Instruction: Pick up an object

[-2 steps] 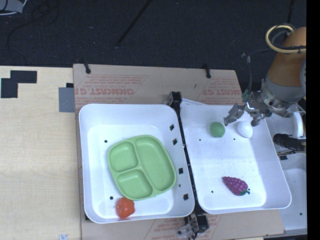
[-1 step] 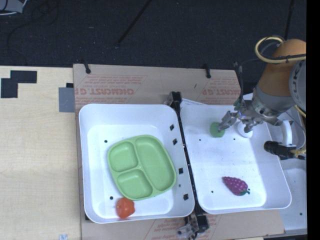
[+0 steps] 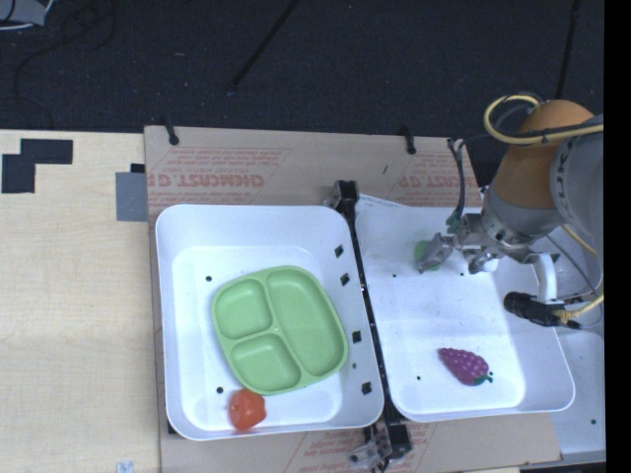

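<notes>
Camera view: left bin (image 3: pixel 187 254) holds a green divided plate (image 3: pixel 279 329) and an orange-red toy (image 3: pixel 246 409) by its near wall. Right bin (image 3: pixel 552 387) holds a purple grape bunch (image 3: pixel 463 365) near the front and a small green object (image 3: pixel 429 252) at the gripper (image 3: pixel 449 254) tip. Jaw state: cannot tell; grapes lie well apart from the gripper.

The 2 white bins (image 3: pixel 187 254) look like smooth, slightly glossy plastic. The green plate (image 3: pixel 280 329) looks like matt plastic. Printed brown cardboard (image 3: pixel 256 170) lies beneath, on a pale wood-look desk (image 3: pixel 69 304).
</notes>
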### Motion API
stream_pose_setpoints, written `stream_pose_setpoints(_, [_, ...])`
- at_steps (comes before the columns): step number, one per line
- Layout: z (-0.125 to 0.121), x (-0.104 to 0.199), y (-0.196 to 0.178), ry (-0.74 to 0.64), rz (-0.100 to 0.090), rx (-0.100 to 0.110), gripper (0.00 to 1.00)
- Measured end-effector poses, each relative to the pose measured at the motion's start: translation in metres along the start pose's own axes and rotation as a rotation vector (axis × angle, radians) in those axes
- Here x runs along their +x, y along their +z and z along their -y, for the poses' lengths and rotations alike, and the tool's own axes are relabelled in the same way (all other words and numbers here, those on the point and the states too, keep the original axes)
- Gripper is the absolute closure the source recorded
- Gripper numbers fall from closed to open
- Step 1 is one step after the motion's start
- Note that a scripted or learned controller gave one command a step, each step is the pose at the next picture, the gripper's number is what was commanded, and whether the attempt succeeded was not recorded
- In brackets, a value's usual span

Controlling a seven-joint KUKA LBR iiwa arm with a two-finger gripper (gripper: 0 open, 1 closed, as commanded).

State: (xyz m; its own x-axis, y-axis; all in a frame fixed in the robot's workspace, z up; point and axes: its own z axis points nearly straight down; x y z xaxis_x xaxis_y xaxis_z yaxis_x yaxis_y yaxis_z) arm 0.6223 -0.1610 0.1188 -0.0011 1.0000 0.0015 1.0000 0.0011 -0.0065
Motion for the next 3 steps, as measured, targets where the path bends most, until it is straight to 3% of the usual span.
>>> stream_pose_setpoints(1, [-0.001,-0.001,-0.013,0.000,0.001,-0.003,1.00])
stream_pose_setpoints(2, [0.006,-0.002,-0.074,0.004,0.002,-0.010,1.00])
stream_pose_setpoints(3, [-0.005,-0.004,-0.128,0.000,0.003,-0.011,1.00])
